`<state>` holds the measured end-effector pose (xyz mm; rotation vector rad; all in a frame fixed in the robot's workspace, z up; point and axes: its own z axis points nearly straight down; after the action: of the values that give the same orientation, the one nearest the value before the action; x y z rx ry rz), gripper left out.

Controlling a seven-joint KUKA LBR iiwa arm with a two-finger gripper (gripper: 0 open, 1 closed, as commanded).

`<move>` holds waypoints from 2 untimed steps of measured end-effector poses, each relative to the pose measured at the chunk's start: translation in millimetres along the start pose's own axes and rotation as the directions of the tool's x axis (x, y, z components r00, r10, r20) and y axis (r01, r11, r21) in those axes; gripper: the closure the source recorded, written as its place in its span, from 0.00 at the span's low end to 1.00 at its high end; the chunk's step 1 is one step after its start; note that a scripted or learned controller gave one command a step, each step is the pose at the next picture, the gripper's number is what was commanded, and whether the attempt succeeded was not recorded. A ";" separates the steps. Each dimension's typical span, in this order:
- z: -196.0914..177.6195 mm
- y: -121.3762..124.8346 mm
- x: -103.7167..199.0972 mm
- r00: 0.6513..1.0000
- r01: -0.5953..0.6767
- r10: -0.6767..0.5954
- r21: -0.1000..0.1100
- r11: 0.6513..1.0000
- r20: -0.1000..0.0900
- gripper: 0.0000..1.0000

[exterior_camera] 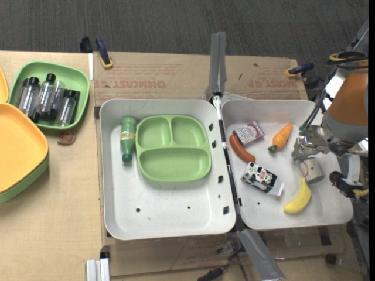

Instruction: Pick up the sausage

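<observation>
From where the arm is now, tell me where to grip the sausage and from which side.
Grip the sausage at its middle, coming from straight above, fingers closing across its narrow width. It lies flat and diagonal in the right bin, close to the left wall, with the pink packet near its upper end.

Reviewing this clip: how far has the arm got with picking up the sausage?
Nothing looks done yet. The sausage lies on the floor of the right bin, near its left wall, beside the pink packet. The gripper sits over the bin's right side, apart from the sausage, with the carrot between them. Reaching, grasping and lifting remain.
</observation>
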<state>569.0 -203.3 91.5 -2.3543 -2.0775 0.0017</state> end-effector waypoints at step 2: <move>0.3 -70.6 -5.6 0.967 0.253 -0.253 0.000 0.967 0.000 1.00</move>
<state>498.2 -200.0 91.3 -2.0696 -2.3612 0.0005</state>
